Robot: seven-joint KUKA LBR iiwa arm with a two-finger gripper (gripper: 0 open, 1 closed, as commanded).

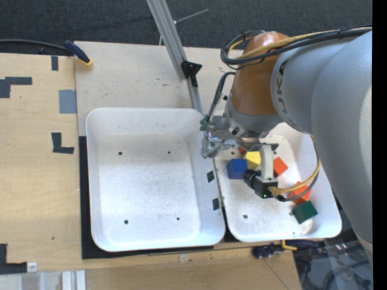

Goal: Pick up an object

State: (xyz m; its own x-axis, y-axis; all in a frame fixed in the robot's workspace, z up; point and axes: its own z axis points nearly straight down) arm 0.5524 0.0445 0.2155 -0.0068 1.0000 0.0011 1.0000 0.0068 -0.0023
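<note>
Gripper (237, 149) seemingly just over blue block (236, 169); grip unreadable. Yellow block (253, 159) just beside it; green block (304, 211) well apart.

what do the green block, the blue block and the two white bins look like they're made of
Green block: matte, even colour, crisp edges; painted wood or plastic, cannot tell which. Blue block: same flat, solid look, probably the same stuff. Left bin and right bin: likely moulded plastic, given rounded rims and corners and a smooth, slightly speckled white surface.
</note>
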